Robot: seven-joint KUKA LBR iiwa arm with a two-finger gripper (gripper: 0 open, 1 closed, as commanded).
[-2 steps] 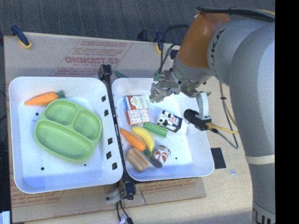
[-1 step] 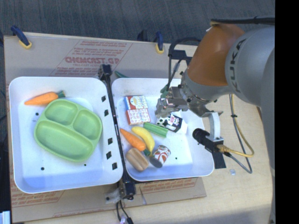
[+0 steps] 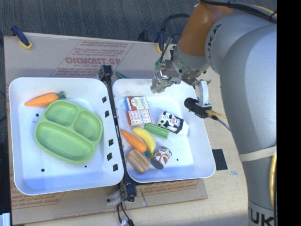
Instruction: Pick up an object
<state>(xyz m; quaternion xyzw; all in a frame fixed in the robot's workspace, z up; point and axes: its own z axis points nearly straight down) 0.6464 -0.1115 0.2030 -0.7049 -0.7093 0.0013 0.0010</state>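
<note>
While the gripper [image 3: 160,83] hangs over the far edge of the right bin [image 3: 200,147], nothing lies between its fingers, and how wide they are parted cannot be made out from this slant. Nearest to it is a small printed carton [image 3: 137,109], lying flat in the bin just below and to the left of the claw. To the carton's right sits a cow-patterned milk box [image 3: 171,122], tilted, with a green bean-like piece [image 3: 156,130] touching its lower left side. Further toward the near rim lie a banana [image 3: 145,139], a carrot [image 3: 133,140], a bread roll [image 3: 138,160] and a small can [image 3: 161,156], all crowded together. In the left bin [image 3: 21,173] rest a green divided plate [image 3: 69,130] and a second carrot [image 3: 44,98].
</note>
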